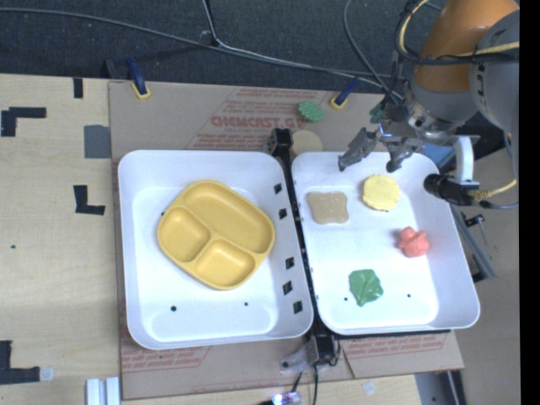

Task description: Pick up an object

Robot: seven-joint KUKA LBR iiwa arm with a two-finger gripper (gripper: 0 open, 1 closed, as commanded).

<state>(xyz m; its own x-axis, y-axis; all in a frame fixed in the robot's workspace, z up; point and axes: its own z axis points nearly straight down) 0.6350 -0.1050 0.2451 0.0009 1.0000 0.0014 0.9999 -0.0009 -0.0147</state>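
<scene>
- While the claw (pixel 372 152) hangs over the far edge of the right bin (pixel 447 306) in the camera view, its two dark fingers stand spread wide with nothing between them.
- Nearest to it lies a yellow round piece (pixel 381 192), just below and slightly right of the fingertips in the picture, flat on the bin floor and apart from them.
- A tan flat piece (pixel 327 207) lies just beside it to the left, also near the claw; it is roughly square, with no clear long axis.
- Farther toward the near edge sit a red lump (pixel 413 242) and a green lump (pixel 365 287), well apart from the claw.
- My judgement: the coming move turns on a short drop toward the yellow round piece, which looks the easiest reach.
- Left bin (pixel 139 310) holds a yellow divided tray (pixel 216 234), well apart from the claw.
</scene>
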